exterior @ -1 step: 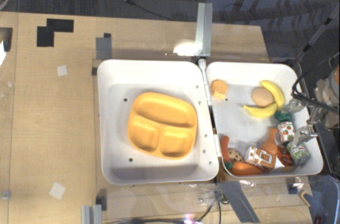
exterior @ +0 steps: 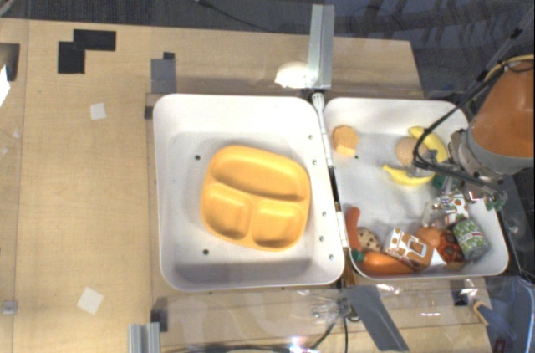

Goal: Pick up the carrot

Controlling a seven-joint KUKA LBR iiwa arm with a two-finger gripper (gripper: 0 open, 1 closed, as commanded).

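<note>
Carrot (exterior: 386, 263) lies at front edge of right bin (exterior: 376, 115) (among other toys). Gripper (exterior: 447, 207) hangs over pile, off to carrot's side; open or closed, cannot tell. Carrot not lifted yet; whole pick left.

From my feed the scene is evenly and brightly lit from overhead. The white bins (exterior: 242, 113) wash out toward glare, with soft shadows inside their walls. A bright glint sits at the bottom edge. Detail is slightly soft overall, and the arm (exterior: 506, 121) at the right looks blurred.
</note>
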